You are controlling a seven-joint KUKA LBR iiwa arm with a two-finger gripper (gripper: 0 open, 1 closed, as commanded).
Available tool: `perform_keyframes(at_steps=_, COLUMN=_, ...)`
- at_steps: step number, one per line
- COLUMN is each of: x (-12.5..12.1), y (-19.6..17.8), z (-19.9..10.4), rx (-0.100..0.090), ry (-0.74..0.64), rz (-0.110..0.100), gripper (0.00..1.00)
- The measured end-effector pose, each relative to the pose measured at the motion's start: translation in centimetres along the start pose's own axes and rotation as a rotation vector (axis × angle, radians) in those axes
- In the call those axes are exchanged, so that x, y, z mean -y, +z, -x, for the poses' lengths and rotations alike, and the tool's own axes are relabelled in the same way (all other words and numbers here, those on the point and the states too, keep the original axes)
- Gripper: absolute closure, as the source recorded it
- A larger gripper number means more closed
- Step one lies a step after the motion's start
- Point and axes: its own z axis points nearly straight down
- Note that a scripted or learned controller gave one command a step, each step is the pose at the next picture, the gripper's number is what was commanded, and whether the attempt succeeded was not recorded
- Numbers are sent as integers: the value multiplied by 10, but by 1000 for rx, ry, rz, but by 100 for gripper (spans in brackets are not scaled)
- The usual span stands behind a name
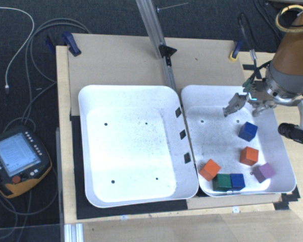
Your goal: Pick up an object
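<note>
Pincer [249, 105] spread, gripping nothing, hovering over far part of right bin [207, 105]. Nearest target: blue cube [248, 131], just nearward of pincer. Descend toward near side.

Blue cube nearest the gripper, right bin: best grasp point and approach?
Take the blue cube across two opposite side faces, coming straight down from above. It stands alone on the floor of the right bin, apart from the orange cube below it, so both sides look free. It sits turned relative to the bin walls, so the gripper would probably need a wrist rotation to line up.
</note>
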Motion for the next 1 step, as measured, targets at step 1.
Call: perform_keyframes(at_steps=1, x=48, y=83, z=67, rx=-2, ry=10, rz=-17, gripper=0)
